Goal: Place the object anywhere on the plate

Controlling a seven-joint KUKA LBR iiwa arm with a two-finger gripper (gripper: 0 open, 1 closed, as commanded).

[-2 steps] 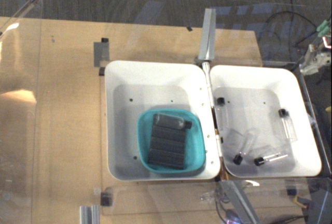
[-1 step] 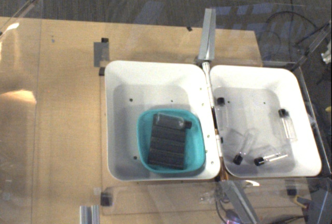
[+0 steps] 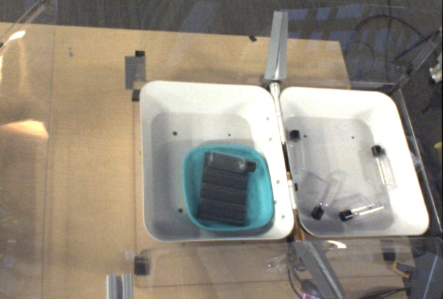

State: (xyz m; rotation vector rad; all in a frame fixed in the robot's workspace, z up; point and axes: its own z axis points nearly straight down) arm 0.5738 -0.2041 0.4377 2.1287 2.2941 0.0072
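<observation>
A teal square plate sits in the front right part of the left white bin. A dark grey ridged block lies on the plate. A dark vial with a black cap lies across the far end of the block, inside the plate's rim. In the right white bin, three clear vials with black caps lie flat: one near the right wall, one near the front left, and one at the front.
A small black cap-like piece lies by the right bin's left wall. A grey metal post stands behind the seam between the bins. Cables hang at the far right, and bare wooden bench stretches to the left.
</observation>
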